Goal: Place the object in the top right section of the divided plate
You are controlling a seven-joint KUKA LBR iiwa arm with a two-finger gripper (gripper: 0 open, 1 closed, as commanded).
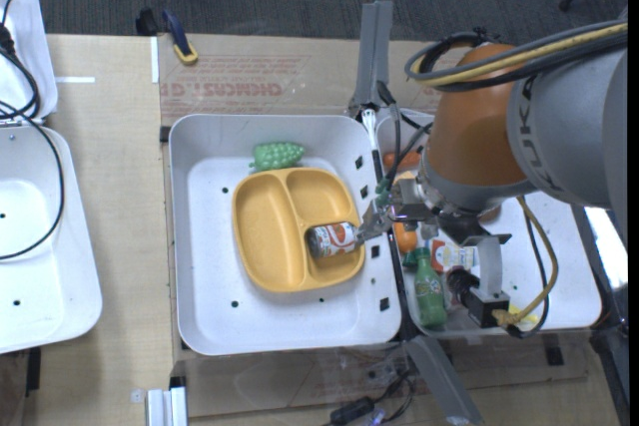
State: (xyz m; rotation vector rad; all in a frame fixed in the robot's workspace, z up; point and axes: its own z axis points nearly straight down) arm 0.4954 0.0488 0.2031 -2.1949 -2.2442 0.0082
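Can point(332, 238), lying in the lower right section of the plate point(262, 229), may be misplaced or knocked by the gripper point(377, 222), whose finger state cannot be determined.

The thick grey cylindrical KUKA arm point(574, 130), with dark letters partly visible on its casing, carries a glossy orange band point(474, 140) above the wrist, black and yellow cables point(499, 55) looped along it, and dark metal wrist hardware point(454, 219).
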